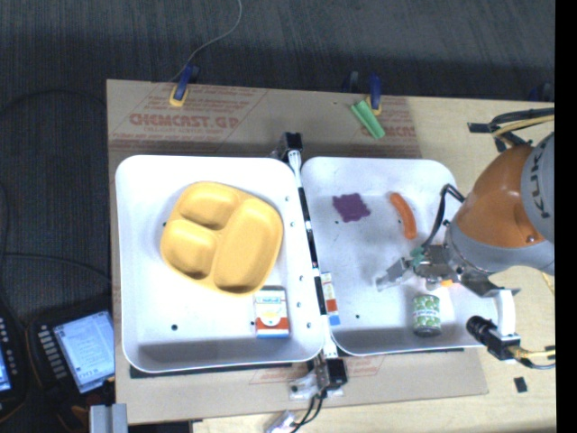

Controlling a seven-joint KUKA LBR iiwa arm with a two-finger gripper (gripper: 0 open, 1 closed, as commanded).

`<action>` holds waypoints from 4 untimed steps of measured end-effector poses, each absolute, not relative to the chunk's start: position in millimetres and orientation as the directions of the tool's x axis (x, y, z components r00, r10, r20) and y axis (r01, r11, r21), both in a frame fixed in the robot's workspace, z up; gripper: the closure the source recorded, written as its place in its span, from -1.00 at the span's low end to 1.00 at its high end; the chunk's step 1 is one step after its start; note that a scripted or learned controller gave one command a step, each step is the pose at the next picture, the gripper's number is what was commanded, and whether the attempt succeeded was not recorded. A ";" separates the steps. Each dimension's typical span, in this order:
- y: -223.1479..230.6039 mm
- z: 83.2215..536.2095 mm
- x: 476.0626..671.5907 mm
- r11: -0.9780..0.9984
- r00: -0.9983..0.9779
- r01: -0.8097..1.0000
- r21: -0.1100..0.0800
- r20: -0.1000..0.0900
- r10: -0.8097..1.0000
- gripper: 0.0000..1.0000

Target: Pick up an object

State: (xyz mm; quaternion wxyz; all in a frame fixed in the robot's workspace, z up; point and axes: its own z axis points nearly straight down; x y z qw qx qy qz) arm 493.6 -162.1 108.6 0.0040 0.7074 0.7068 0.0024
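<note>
In the right bin (433, 171), my gripper (407, 270) hangs low near the right wall, reaching in from the right. Just below it, a small green-and-white can (426, 314) stands near the bin's front edge. An orange sausage-shaped piece (403, 215) lies just above the gripper, and a purple lump (351, 207) sits further left. I see nothing held in the gripper.
The left bin (135, 269) holds a large yellow sectioned tray (221, 235) and a small white, orange and blue box (271, 314) at its front right. A green marker (368, 118) and blue clamps (184, 84) lie on the bench behind the bins.
</note>
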 end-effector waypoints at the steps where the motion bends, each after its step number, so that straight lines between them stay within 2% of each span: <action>1: -123.5 88.6 486.4 -0.003 0.003 1.000 0.010 -0.008 1.000 -1.00; 2: -134.2 88.1 531.8 0.000 0.000 1.000 0.005 -0.001 1.000 -1.00; 3: -99.2 88.9 487.9 -0.002 0.002 1.000 0.015 -0.006 1.000 -1.00; 4: -99.0 99.5 489.0 -0.001 0.002 1.000 0.016 -0.005 1.000 1.00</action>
